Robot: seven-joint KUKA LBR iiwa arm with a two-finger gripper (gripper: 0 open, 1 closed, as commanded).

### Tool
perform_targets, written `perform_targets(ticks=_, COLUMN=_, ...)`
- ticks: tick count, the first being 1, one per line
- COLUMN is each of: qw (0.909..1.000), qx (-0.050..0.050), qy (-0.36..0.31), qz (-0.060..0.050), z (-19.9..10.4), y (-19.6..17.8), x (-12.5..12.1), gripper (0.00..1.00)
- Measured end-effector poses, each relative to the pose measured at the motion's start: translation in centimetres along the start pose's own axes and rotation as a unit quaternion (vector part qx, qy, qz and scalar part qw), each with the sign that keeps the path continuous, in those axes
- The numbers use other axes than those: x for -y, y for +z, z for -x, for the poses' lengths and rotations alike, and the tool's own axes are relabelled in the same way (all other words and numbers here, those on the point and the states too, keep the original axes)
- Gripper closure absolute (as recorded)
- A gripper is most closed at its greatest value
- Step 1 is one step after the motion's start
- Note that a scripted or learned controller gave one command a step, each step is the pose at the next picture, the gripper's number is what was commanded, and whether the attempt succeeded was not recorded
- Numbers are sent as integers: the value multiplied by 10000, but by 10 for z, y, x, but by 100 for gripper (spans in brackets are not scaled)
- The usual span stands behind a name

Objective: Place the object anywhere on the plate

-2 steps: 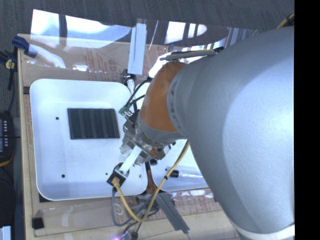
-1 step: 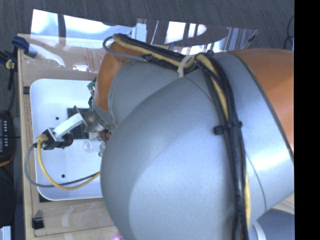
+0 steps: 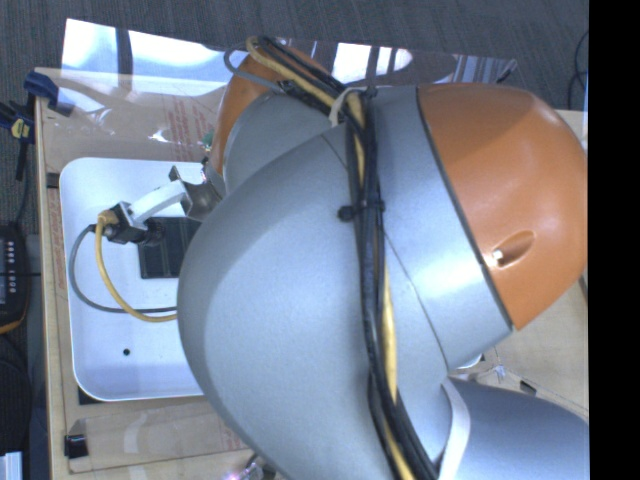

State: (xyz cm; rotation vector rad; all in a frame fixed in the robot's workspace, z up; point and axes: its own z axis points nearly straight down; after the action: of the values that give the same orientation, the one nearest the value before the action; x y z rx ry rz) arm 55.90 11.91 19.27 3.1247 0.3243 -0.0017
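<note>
and the large grey rounded arm (image 3: 300, 318) is right up under the camera, covering most of the bench from the middle over to the right. the broad orange band (image 3: 510, 198) sits on its upper right, and a bundle of black cables (image 3: 365, 228) runs down the arm's length from top to bottom.

over on the left, the shallow white plastic bin (image 3: 80, 268) is open to view on its left half; the arm covers its right side. down inside it, near the top, is the dark blocky gripper (image 3: 160, 250), low over the bin floor, with a white bracket (image 3: 155, 203) angled just above it. whether that gripper is spread, pressed together or pinching something, i cannot tell; it reads as one dark block from up here.

a thin yellow cable (image 3: 100, 293) comes off a black connector (image 3: 120, 226) just left of the gripper and loops down across the bin floor, curving back to the right until it passes under the arm. lower down on the bare floor there's a tiny dark speck (image 3: 127, 351), well apart from the gripper, too small to identify.

as for the object and the plate, i cannot tell where they lie.

around the edges: a crinkled clear plastic sheet (image 3: 150, 88) along the top of the light wooden bench (image 3: 120, 433), and a blue clamp (image 3: 40, 88) at the top left corner.
</note>
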Motion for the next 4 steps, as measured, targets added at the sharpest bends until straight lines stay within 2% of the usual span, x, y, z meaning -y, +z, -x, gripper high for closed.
perform_targets(ticks=1, qw=9988, qx=14, qy=-494, qz=-13, z=-65, y=-4, x=-33, gripper=100)
perform_targets(ticks=2, qw=9660, qx=16, qy=-2586, qz=-19, z=-76, y=-87, x=-29, gripper=100)
perform_targets(ticks=3, qw=9660, qx=29, qy=-2585, qz=-23, z=-76, y=-86, x=-29, gripper=0)
perform_targets(ticks=4, qw=9387, qx=21, qy=-3446, qz=-21, z=-22, y=-98, x=-35, gripper=0)
